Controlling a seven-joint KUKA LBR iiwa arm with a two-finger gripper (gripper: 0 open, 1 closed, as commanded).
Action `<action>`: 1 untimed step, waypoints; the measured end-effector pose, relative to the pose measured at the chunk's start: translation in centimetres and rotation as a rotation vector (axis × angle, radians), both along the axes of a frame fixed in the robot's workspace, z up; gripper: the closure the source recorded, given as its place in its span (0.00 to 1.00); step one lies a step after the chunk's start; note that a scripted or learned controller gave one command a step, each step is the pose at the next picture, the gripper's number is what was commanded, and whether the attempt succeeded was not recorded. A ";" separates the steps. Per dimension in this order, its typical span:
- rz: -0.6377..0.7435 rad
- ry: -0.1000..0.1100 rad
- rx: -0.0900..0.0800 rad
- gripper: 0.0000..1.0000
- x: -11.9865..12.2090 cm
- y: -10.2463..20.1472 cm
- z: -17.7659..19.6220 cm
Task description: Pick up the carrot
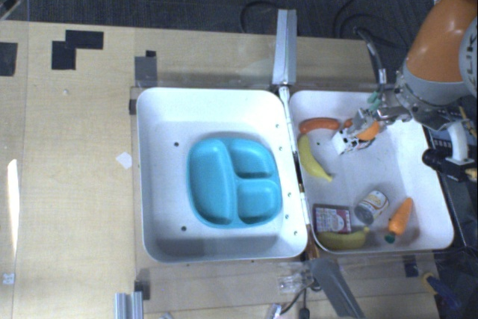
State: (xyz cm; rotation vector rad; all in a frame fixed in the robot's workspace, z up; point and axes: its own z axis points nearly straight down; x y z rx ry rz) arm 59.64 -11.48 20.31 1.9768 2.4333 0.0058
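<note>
Gripper (357, 132) mine, upper part of right bin (418, 183), fingers closed on small orange-and-white item (366, 132); not the carrot, in my judgement. Carrot (399, 217) lies lower right of same bin, green top toward bottom edge, well apart from my fingers, untouched. Nearby: tin can (371, 204), small packet (332, 219) with dark red label, writing too small to read. Two bananas (314, 159), one mid-bin, one at lower edge. Blue divided tray (233, 181) in left bin (160, 160).

The grey arm (448, 48) with its orange band reaches in from the right, tool (357, 137) lowered leftward.
</note>
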 end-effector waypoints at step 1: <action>-0.430 0.005 0.003 1.00 -3.2 1.4 -3.8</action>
